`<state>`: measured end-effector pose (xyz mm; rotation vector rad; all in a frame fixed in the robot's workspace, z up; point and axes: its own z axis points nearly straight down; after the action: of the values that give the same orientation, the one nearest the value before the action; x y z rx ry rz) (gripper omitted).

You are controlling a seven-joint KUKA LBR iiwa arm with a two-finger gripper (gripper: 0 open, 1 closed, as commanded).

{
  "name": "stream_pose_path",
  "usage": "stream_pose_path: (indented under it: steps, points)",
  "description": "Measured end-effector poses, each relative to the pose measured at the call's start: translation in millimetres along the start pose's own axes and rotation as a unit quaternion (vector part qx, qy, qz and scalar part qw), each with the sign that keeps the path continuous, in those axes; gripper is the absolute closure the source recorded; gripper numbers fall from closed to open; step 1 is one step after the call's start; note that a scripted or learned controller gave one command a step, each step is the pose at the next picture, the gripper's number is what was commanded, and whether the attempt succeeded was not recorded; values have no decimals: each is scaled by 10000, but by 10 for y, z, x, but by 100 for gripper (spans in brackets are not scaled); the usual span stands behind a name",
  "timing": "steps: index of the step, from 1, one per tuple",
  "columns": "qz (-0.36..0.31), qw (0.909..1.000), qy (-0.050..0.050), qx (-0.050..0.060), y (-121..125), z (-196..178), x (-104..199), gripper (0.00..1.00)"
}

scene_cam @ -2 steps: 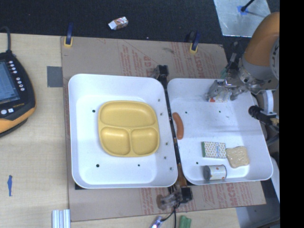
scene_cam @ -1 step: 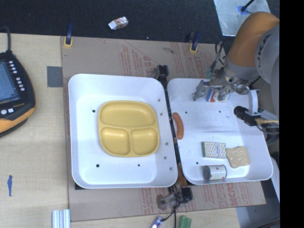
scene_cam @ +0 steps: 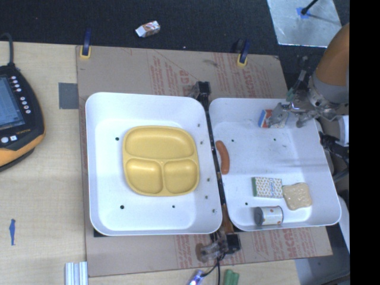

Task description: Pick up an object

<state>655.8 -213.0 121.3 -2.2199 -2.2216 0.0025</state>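
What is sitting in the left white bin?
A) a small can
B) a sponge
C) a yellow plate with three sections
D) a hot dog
C: the yellow plate with three sections lies in the left bin, while the hot dog, the small can and the sponge all lie in the right bin.

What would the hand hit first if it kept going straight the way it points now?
Judging from the overhead view, the hand points toward the left of the picture, low over the right bin. The small blue, white and red packet lies right at its tip, so it would likely meet that first. Height is unclear.
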Motion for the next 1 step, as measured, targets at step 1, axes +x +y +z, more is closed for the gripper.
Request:
stream_pose_path:
  steps: [1]
  points:
    - [-20, 10000, 2, 11, 4, 72, 520, 0]
